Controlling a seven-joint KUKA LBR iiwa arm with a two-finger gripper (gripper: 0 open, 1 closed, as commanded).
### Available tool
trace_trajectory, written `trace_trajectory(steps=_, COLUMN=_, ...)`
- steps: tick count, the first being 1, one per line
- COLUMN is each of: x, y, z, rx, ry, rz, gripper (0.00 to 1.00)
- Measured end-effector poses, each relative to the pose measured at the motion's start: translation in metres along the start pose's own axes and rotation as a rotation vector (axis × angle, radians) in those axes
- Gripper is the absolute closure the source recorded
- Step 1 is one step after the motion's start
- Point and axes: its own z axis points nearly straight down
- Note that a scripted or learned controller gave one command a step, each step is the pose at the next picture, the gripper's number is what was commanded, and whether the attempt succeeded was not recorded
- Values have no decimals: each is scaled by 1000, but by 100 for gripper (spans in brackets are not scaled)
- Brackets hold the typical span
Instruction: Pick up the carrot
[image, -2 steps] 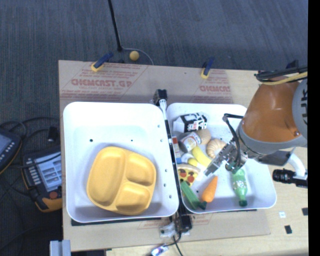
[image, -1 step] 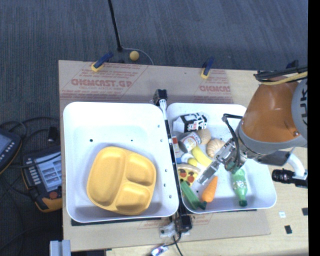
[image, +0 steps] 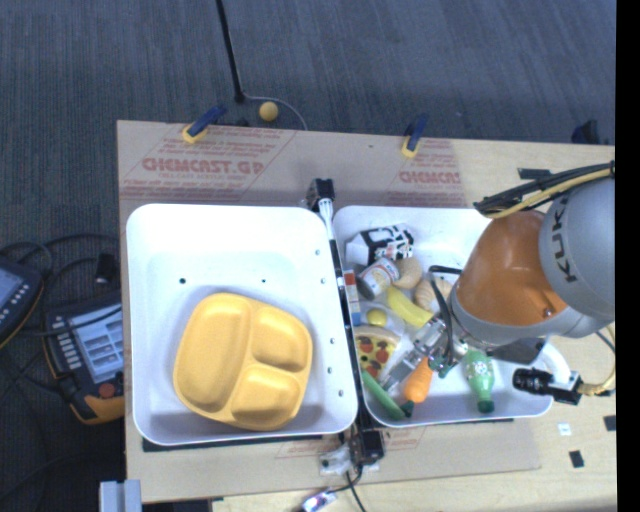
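The bench (image: 480, 170) is a brown board carrying two shallow white bins side by side. The left bin (image: 160, 260) holds a yellow compartment tray (image: 243, 357), lying flat toward the near side. The right bin (image: 520, 408) holds a crowded pile of small items.

The arm (image: 525, 275), grey with an orange band, reaches in from the right and covers much of the right bin. The hand (image: 428, 352) is low over the pile, just above the carrot; whether its fingers are apart or together cannot be told.

The carrot (image: 418, 384), orange, lies tilted near the bin's front wall. A green bottle (image: 480, 377) lies just beside it to the right. A green stick-shaped item (image: 383, 394) lies just to its left. A yellow banana-like item (image: 408, 306) lies behind, near a black-and-white toy (image: 385, 242).
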Motion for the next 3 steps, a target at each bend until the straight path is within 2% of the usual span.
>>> trace_trajectory(steps=1, x=-1, y=1, z=-10, rx=-3, ry=-2, rz=2, gripper=100)
trace_trajectory(steps=2, x=64, y=60, z=-95, rx=3, ry=11, rz=-152, gripper=100)
trace_trajectory(steps=3, x=137, y=131, z=-93, rx=5, ry=15, rz=-309, gripper=100)
